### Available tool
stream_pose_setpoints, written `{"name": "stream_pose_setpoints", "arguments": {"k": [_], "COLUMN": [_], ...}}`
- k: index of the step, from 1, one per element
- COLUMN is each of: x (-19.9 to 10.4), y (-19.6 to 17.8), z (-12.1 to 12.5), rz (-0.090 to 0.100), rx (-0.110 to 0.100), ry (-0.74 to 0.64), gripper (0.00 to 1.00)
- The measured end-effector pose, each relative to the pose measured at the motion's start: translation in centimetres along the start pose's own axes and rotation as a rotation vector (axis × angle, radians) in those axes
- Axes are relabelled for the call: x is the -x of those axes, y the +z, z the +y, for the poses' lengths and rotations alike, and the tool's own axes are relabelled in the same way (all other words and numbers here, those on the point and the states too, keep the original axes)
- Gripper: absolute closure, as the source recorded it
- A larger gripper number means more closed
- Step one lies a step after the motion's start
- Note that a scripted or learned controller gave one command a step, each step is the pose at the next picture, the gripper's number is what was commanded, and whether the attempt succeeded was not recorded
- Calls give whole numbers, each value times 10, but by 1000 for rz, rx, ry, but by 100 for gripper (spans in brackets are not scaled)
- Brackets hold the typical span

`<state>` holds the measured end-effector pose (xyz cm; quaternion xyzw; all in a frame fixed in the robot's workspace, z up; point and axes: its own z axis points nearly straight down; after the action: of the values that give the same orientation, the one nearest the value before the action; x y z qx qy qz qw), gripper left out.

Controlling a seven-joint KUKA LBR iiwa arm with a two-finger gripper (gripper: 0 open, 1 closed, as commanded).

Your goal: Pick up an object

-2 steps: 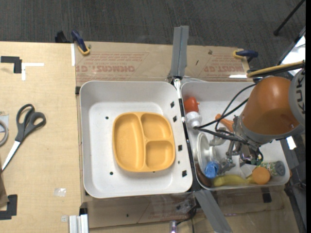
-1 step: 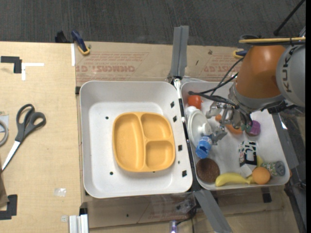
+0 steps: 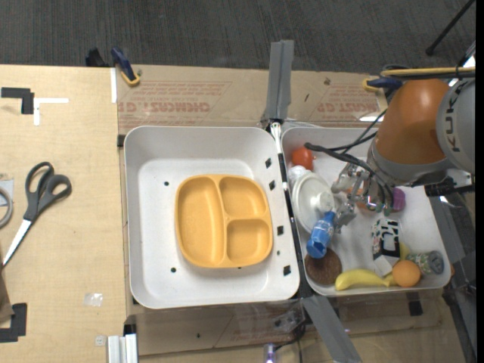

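Above the right bin [image 3: 437, 225] the gripper [image 3: 352, 197] is lowered among crowded items — blue bottle [image 3: 320, 235], banana [image 3: 361, 280], orange [image 3: 406, 273] — none seen held; jaw state cannot be told; the yellow plate [image 3: 224, 220] is kept apart in the left bin [image 3: 144, 225]

A small blue plastic bottle [image 3: 320, 235] lies tilted near the right bin's left wall, beside a white round lid-like dish [image 3: 311, 196]. A yellow banana [image 3: 361, 280] and an orange ball-shaped fruit [image 3: 407, 273] rest along that bin's front edge.
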<state>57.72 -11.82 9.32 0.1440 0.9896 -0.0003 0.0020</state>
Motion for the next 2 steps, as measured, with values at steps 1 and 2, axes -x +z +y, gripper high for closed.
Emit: {"name": "stream_pose_setpoints", "arguments": {"k": [1, 2], "x": [5, 33], "y": [-2, -71], "z": [21, -30], "rz": [-6, -2], "rx": [-4, 0], "ry": [-2, 38], "gripper": [0, 0]}}
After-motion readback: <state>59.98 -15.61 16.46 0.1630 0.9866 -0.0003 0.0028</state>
